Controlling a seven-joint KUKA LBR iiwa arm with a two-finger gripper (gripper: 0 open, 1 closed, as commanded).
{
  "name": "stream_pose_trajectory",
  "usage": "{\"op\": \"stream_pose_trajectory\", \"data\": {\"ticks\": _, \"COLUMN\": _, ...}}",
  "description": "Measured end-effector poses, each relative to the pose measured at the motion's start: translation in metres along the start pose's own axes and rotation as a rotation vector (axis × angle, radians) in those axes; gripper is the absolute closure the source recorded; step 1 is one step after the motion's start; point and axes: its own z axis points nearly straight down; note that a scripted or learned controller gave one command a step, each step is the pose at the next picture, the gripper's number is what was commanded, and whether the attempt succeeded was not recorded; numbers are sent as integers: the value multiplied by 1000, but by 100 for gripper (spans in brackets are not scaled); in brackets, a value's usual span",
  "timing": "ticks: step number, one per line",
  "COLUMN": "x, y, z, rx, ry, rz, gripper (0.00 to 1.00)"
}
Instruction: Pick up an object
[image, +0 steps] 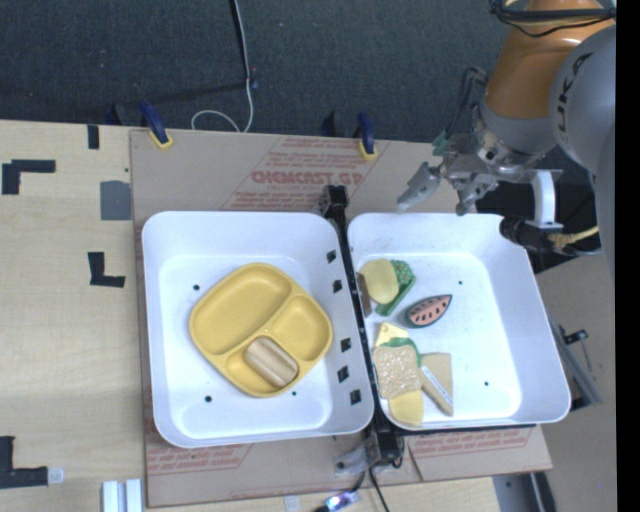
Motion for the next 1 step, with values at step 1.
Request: {"op": "stream_pose_trajectory", "data": {"ticks": 1, "x": -11, "y": -100, "z": 78, "rx": 11, "ry": 3, "rz": 4, "gripper": 0}}
